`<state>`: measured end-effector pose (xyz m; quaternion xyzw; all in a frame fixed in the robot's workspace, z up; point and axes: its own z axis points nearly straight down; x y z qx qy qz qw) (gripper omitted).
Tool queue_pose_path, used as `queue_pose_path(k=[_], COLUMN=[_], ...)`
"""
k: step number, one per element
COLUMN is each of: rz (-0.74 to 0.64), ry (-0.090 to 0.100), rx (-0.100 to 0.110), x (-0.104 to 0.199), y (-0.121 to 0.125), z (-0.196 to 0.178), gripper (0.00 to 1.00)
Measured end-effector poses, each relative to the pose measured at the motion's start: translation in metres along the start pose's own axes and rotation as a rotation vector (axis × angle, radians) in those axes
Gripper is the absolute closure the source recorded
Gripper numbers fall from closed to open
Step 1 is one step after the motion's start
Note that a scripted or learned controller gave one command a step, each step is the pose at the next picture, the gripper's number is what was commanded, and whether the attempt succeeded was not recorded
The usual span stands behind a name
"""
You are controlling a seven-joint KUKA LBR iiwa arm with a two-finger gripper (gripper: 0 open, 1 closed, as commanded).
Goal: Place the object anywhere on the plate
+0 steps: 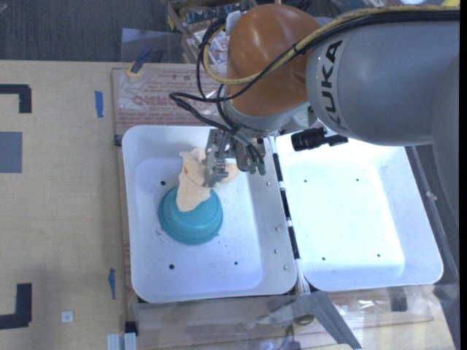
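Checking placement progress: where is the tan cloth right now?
The tan cloth lies in the left bin, draped over the blue plate's upper rim, with the tool at its upper right.

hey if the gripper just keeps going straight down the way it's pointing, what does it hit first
Most likely the tan cloth-like object directly under the gripper, draped over the blue plate in the left bin. Depth is unclear from this slanted view, so it may already be touching the object.

You're looking down on a pale wooden counter (58, 217) marked with black tape corners (18, 97), a grey square (10, 152) and short blue tape strips (98, 104). Beyond its far edge lies dark grey floor (80, 17) and a clutter of cables and boxes (204, 9). Bright light washes the right side.
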<state>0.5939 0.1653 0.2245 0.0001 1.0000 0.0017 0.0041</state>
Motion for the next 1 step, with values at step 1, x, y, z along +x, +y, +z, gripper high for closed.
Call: queue_pose_path(k=[1], rz=[0.0], ry=[-0.001], rx=[0.0], x=[-0.0001], y=[-0.0001], z=[-0.0003], gripper=[0.0])
